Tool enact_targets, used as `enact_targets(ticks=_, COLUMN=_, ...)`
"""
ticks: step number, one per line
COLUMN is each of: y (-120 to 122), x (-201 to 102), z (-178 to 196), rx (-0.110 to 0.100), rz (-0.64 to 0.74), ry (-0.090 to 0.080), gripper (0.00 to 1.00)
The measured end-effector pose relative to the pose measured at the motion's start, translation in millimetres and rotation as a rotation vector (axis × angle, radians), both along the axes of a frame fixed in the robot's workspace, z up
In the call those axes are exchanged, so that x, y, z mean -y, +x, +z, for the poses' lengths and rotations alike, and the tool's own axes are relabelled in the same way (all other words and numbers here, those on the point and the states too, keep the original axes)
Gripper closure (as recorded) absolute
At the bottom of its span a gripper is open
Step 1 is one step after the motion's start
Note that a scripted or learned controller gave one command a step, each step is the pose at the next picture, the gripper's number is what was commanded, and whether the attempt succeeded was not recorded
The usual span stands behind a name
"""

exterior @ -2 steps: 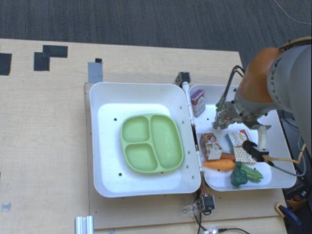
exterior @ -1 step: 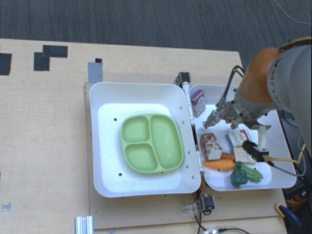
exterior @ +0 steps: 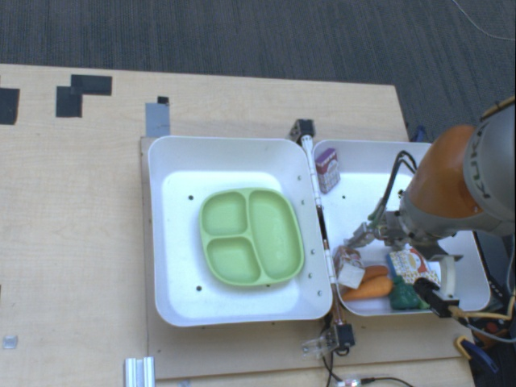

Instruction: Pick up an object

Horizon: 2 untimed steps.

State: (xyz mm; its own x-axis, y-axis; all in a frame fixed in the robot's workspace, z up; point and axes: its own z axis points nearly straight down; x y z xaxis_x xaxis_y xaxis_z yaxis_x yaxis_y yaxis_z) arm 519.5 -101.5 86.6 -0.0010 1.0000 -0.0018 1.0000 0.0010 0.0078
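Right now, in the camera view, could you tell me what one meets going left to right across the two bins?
Green divided plate → purple carton → orange carrot-like item → green item.

Green divided plate (exterior: 251,238) (three compartments) in left bin (exterior: 165,240).

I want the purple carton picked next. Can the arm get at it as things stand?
Probably yes: the purple carton leans alone against the right bin's left wall, nothing on it, while the arm hangs over the clutter nearer the front.
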Motion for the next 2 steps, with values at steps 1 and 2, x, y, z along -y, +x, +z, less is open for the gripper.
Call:
enact_targets(ticks=1, y=2.2, x=-0.5, z=11.4, rx=0.006, rz=0.002, ry=0.0, gripper=1.0)
enact_targets(ticks=2, y=2.0, x=1.0, z=11.5, rx=0.006, rz=0.0, ry=-0.003, gripper=0.0)
